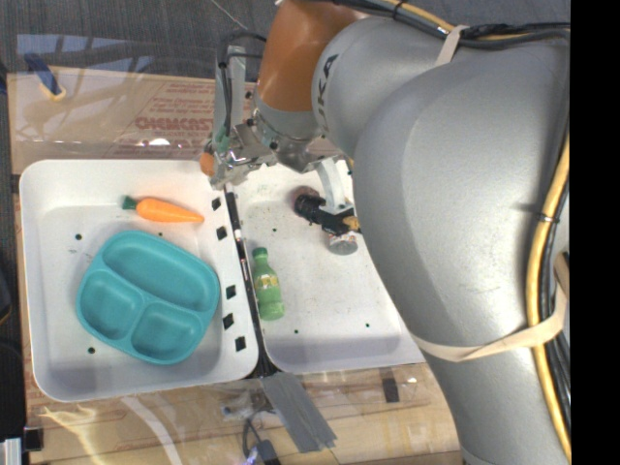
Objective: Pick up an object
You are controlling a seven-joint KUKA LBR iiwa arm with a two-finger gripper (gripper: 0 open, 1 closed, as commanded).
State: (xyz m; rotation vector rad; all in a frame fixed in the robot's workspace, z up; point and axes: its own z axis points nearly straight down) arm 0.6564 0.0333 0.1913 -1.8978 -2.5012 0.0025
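My gripper hangs over the far end of the divide between the two bins, pointing down. A small orange thing shows right at its left side, over the far right corner of the left bin; whether it is held is unclear. An orange carrot with a green top lies in the left bin, a little left of and nearer than the gripper. A teal divided plate sits in that bin's near half. In the right bin, a green bottle lies along the left wall.
The big grey arm covers the right side of the right bin. Bin walls meet in a ridge below the gripper. Clear plastic sheeting and a printed board lie behind the left bin.
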